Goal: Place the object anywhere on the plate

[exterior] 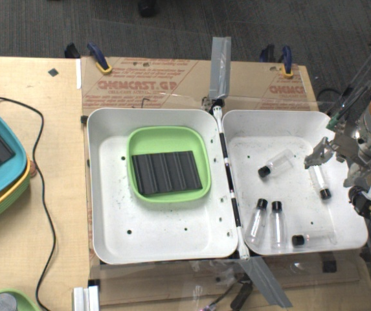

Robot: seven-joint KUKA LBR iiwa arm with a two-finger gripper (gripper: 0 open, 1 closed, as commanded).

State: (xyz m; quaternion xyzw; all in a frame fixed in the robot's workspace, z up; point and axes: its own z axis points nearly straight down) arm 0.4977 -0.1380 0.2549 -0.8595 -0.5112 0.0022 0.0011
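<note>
Two white bins (101, 173) share the bench; vials (274, 162) lie in the right bin, the green plate (169, 139) in the left. Gripper (324, 153) state: cannot tell. Expect light, slippery, rolling cylinders; grasp mid-barrel.

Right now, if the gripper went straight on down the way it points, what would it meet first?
Probably the clear vial with a black cap lying just beneath the gripper in the right bin; depth is hard to judge from this slant.

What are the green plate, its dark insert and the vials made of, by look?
Green plate: likely moulded plastic, smooth, slight sheen on the rim.
Dark insert: matte, ribbed, maybe rubber or plastic.
Vials: clear, see-through walls, black caps; glass or plastic, can't tell.
</note>
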